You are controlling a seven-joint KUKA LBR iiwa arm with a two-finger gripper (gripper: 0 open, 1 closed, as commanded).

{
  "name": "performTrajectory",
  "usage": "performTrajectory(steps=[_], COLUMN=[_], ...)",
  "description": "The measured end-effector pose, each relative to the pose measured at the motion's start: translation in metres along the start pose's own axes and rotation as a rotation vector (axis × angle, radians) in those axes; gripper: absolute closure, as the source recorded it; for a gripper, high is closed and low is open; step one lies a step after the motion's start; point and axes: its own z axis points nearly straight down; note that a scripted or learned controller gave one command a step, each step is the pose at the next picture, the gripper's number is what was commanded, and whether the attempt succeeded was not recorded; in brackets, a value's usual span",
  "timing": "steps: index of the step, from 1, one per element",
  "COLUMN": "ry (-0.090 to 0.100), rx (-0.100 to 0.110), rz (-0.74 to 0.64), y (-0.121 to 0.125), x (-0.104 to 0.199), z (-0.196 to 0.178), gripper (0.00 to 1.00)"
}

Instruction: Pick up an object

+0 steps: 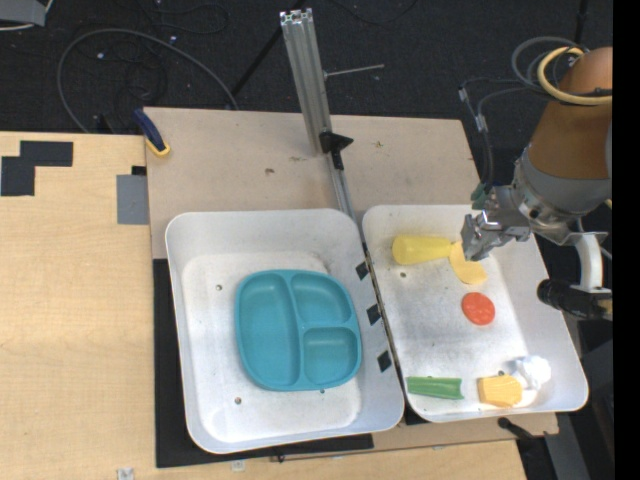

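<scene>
Gripper low over the yellow pieces, nothing lifted yet.

The gripper, at right of centre, hangs over the yellow object in the right bin; whether it is spread or pinching I cannot tell. An orange ball and a green piece lie nearby; a teal tray fills the left bin.

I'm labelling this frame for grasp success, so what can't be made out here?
- Gripper: in the camera view its fingers are too small and dark to tell apart; contact with the yellow object is unclear.
- Yellow object: its right end is partly covered by the gripper.
- White item in the right bin corner: blurred, identity unclear.
- Arm: cut off by the right edge.
</scene>
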Motion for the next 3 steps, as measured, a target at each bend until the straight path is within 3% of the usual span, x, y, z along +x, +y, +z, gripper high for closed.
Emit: performTrajectory(steps=[3], ry=[0.001], rx=[0.005], rz=[-0.002], y=[0.045], x=[0.143], z=[0.009], gripper=[1.00])
